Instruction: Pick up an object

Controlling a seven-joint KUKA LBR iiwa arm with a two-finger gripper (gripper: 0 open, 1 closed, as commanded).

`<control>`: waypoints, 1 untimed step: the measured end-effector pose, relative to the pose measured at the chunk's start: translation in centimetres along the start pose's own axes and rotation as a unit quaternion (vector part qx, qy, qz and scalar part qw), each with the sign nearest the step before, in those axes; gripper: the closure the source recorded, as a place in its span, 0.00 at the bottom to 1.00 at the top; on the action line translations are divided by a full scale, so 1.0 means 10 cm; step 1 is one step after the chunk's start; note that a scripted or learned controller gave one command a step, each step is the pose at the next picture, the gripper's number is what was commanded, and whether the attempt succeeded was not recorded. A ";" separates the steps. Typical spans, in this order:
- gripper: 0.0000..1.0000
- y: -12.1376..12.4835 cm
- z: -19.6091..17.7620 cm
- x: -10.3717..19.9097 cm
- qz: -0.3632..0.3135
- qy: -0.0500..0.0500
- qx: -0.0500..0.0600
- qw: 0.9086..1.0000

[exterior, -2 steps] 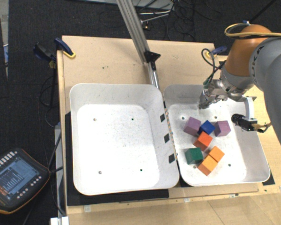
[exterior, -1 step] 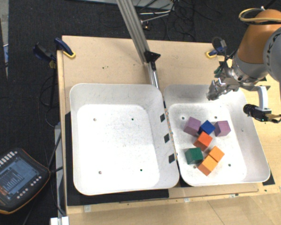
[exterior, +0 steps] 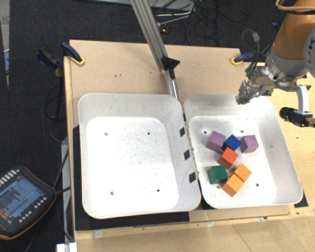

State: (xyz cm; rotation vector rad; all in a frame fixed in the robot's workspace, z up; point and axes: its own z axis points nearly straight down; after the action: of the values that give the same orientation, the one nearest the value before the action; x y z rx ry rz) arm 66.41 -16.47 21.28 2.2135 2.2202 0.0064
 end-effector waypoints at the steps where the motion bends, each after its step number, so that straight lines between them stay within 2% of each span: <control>1: 1.00 0.02 -0.54 0.00 0.000 0.000 0.000 1.000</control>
State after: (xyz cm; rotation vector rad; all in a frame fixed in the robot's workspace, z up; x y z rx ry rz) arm 66.57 -16.47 26.68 2.2132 2.2194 0.0066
